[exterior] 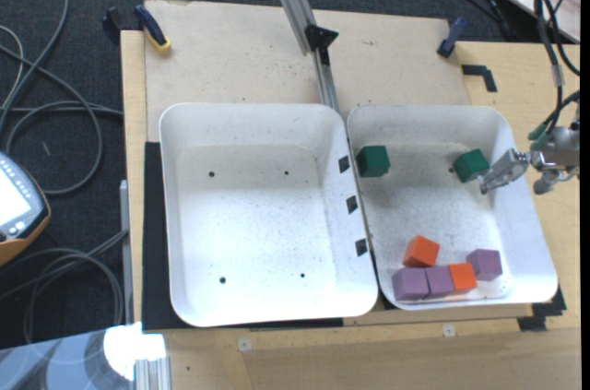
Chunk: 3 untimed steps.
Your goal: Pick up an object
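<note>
Just left of the end effector sits a green block; I cannot tell its finger state.

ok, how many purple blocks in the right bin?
3, all near the front wall of the right bin: purple block leftmost, another touching it, a third farthest right. An orange block may hide part of one.

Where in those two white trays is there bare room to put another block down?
The left bin has the most bare floor. In the right bin, room lies between the green blocks and the orange block. Its near corner is crowded with purple blocks.
</note>
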Each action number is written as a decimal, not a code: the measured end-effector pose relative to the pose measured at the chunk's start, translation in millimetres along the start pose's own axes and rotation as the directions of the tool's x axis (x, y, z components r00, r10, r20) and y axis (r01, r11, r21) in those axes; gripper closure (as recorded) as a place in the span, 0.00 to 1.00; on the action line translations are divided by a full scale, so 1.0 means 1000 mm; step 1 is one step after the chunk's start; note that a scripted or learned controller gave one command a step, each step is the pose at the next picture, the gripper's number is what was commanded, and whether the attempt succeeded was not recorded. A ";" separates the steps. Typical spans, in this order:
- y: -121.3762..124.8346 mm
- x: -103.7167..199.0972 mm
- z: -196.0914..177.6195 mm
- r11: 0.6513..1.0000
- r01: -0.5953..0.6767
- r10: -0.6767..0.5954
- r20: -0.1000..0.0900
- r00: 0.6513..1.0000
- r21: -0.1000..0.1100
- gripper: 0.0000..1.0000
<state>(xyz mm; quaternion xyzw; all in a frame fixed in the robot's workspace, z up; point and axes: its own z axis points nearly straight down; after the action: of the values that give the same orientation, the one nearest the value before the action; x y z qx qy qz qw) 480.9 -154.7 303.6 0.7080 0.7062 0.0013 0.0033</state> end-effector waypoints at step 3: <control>0.002 0.026 -0.249 1.000 0.007 -0.007 -0.002 1.000 -0.001 0.00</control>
<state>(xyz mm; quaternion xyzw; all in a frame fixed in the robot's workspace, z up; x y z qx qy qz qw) 481.0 -127.8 552.5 0.7054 0.7088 0.0021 0.0031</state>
